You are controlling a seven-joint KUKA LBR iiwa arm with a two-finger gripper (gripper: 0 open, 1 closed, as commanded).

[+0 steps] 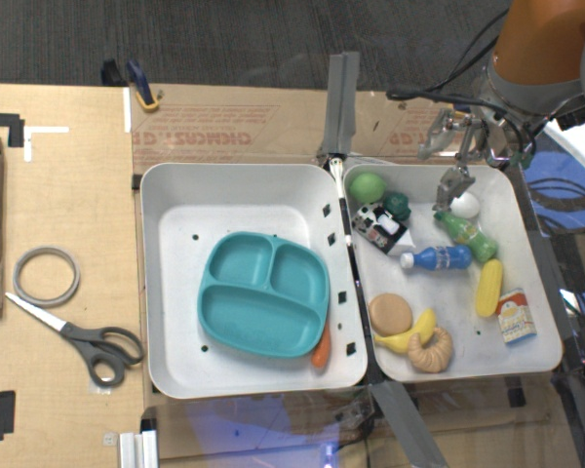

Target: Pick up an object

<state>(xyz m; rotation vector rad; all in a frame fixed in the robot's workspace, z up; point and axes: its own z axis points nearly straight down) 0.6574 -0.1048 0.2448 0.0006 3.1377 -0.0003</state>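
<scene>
Hovering over the upper part of the right bin (536, 359), the hand (455, 198) sits just above a small white object (465, 204) and the cap end of a green bottle (470, 235); whether the hand is released or clenched cannot be told at this resolution, and nothing is visibly held. The nearest candidate for the pick is the green bottle, lying on its side near the bin's upper right, with the white object touching or just beside its upper end. Judged from appearance, the bottle is a light, rigid plastic toy with a smooth, rounded body, so it is likely to roll or slip out of a pinch across the widest section. The better hold is probably across the narrower neck, approached square to its long axis. The blue bottle (439, 258) lies just below it and could be nudged during the descent. Other items in this bin, such as the corn cob (488, 287), banana (412, 333) and green ball (367, 186), lie apart from the hand. The left bin (166, 261) carries a teal divided plate (263, 295); scissors (83, 337) rest on the desk (58, 213).
</scene>
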